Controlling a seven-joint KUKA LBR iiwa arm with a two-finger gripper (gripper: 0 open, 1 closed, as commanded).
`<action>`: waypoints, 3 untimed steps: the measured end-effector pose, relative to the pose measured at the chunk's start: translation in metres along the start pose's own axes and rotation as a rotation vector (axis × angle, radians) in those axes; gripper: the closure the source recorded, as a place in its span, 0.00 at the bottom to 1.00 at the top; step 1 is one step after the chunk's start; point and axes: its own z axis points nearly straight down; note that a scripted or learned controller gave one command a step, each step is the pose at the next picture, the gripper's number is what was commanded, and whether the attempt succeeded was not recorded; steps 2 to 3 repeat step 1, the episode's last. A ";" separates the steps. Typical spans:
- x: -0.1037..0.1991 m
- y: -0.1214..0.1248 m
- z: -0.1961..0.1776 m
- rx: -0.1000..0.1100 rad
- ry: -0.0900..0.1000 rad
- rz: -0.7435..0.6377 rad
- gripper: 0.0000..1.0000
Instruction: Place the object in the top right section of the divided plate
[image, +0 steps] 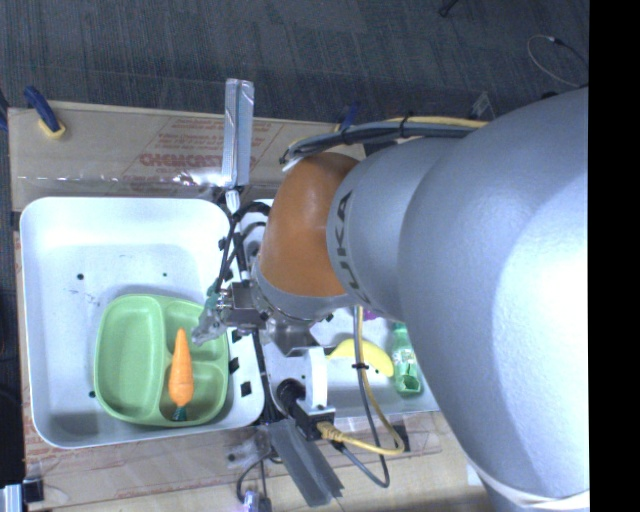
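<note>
Gripper (212, 322) at green divided plate's (125, 350) right rim; grip state obscured by wrist, cannot tell. Carrot (179, 374) lies along divider in plate's right half, left bin (60, 230). Recommend: lift straight, w/o nudging carrot. Banana (365, 357), green bottle (403, 360) in right bin.

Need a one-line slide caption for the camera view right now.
KUKA arm reaches over two white bins; a toy carrot lies across the green divided plate in the left bin; banana and green bottle opposite.
</note>
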 end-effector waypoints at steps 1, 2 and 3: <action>-0.032 0.078 -0.023 -0.010 0.000 0.011 0.00; -0.032 0.078 -0.023 -0.010 0.000 0.011 0.00; -0.032 0.078 -0.023 -0.010 0.000 0.011 0.00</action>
